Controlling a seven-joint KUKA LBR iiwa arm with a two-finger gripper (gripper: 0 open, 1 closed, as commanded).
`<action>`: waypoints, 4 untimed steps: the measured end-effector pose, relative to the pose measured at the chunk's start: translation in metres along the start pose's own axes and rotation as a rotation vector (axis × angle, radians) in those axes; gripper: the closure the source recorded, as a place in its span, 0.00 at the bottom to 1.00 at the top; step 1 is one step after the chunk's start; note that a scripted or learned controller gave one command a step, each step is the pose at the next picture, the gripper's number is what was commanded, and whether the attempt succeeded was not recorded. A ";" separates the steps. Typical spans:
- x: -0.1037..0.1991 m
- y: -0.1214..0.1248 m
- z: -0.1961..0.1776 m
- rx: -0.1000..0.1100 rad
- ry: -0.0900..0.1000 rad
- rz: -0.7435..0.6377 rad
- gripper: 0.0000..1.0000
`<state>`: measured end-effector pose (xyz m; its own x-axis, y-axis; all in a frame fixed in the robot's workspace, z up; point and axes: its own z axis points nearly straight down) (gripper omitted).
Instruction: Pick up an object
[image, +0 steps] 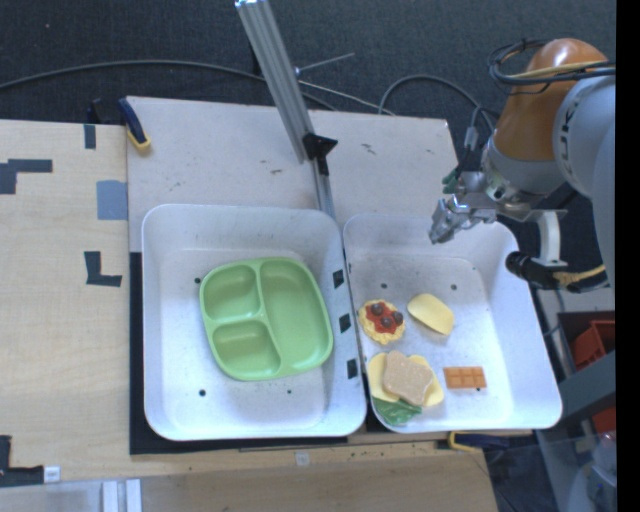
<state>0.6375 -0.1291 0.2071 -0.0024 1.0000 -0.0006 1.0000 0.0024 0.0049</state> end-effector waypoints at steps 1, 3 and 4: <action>0.001 0.001 -0.017 0.004 0.001 0.001 1.00; 0.111 -0.019 -0.026 0.007 0.003 -0.005 1.00; 0.169 -0.021 -0.034 0.006 0.003 -0.006 1.00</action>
